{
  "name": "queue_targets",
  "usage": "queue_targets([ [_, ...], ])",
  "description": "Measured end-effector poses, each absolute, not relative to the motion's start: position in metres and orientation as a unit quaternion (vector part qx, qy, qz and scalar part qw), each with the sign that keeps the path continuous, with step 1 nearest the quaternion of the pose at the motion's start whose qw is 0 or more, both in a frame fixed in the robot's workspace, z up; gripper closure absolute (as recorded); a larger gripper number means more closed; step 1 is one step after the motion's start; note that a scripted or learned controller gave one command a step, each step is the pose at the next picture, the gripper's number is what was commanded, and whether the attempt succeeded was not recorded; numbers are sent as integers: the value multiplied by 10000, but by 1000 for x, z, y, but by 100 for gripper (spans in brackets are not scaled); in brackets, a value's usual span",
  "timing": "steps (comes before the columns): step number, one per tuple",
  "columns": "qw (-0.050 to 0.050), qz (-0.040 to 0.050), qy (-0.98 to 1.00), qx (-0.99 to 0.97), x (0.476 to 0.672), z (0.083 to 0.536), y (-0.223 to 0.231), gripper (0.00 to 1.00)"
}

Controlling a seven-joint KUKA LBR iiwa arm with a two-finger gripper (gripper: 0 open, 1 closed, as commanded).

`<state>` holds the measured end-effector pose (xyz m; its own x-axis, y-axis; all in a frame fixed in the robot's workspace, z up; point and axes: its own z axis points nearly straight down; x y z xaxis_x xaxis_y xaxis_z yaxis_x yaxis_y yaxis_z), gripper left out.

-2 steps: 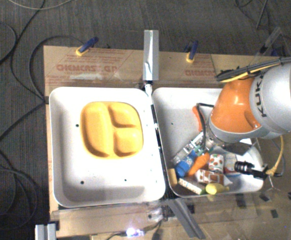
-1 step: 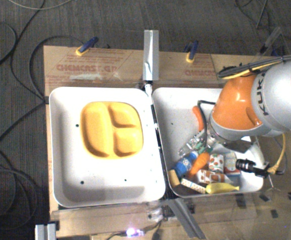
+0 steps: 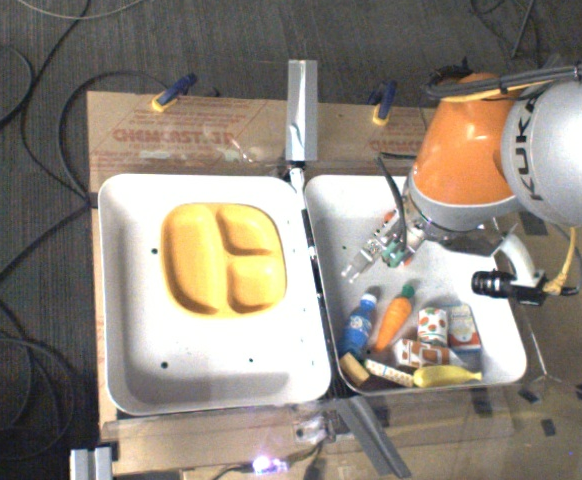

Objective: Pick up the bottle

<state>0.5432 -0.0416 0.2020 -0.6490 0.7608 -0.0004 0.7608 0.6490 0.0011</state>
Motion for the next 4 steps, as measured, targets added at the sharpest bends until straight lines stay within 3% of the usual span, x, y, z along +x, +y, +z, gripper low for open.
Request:
queue_targets([
  [1, 0, 4, 9079, 4192, 543, 202, -42, 0],
  [2, -19, -4, 9193, 3935, 483, 183, 18, 0],
  [3, -7, -3, 8951, 4459, 495, 183, -38, 0],
  [4, -7, -7, 8859, 4638, 553, 183, 3, 0],
])
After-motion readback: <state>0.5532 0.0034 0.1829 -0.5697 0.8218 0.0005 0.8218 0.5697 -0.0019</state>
